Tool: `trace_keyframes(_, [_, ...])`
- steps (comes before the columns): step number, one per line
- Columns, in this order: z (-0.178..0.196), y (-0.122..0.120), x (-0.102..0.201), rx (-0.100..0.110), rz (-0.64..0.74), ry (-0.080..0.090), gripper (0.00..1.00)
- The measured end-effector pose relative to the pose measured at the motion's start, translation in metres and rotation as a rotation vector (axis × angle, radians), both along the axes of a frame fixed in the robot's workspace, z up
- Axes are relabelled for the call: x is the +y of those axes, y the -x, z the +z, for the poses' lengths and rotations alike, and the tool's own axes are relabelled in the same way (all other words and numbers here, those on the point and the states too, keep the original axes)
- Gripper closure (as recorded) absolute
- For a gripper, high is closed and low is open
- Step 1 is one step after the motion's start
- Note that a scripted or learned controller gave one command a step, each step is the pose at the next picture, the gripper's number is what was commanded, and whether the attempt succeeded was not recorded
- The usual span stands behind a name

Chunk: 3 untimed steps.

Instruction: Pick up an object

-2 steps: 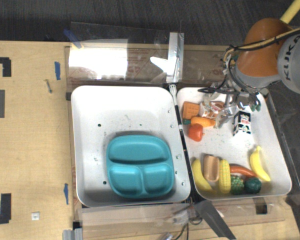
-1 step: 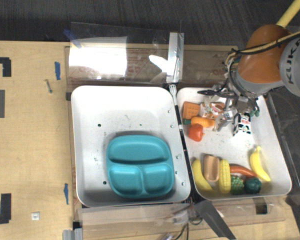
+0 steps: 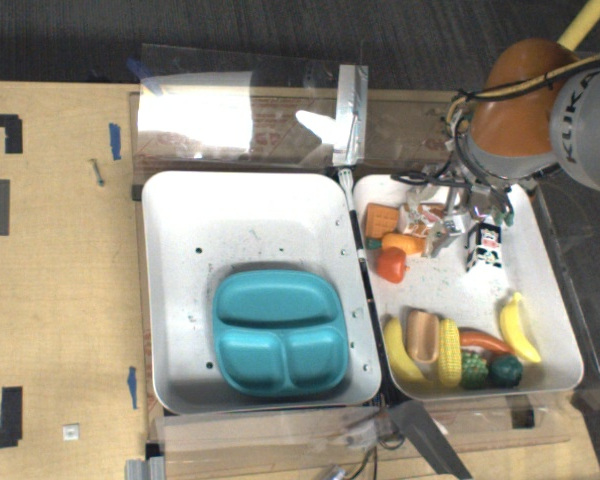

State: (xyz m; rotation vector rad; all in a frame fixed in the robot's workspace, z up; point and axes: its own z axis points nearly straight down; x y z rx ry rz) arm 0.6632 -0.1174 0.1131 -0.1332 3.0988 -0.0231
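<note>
My gripper (image 3: pixel 448 226) hangs low over the far part of the right bin (image 3: pixel 558 298), below the orange wrist band. Just left of it lie an orange box (image 3: pixel 382 218), a small orange piece (image 3: pixel 402 241) and a red tomato (image 3: pixel 392 264). To its right stands a small black-and-white carton (image 3: pixel 488 247). Along the near wall of the bin lie two bananas (image 3: pixel 520 330) (image 3: pixel 398 354), a hot dog bun (image 3: pixel 420 334), a corn cob (image 3: pixel 449 354), a red pepper (image 3: pixel 485 342) and green vegetables (image 3: pixel 504 371). Nothing is visibly held.
A teal divided plate (image 3: pixel 279 329) lies in the left bin (image 3: pixel 180 218). A clear plastic sheet (image 3: pixel 240 118) and a metal strip (image 3: pixel 349 118) stand behind the bins. The middle floor of the right bin (image 3: pixel 450 283) is bare.
</note>
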Motion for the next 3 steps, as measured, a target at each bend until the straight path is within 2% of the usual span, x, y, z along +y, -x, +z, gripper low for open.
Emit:
trace_keyframes(1, [0.001, 0.009, 0.005, -0.024, 0.011, -0.004, 0.0])
trace_keyframes(2, [-0.001, 0.024, 0.009, -0.014, 0.028, -0.004, 0.0])
trace_keyframes(3, [-0.02, 0.023, 0.013, 0.017, -0.094, -0.016, 0.0])
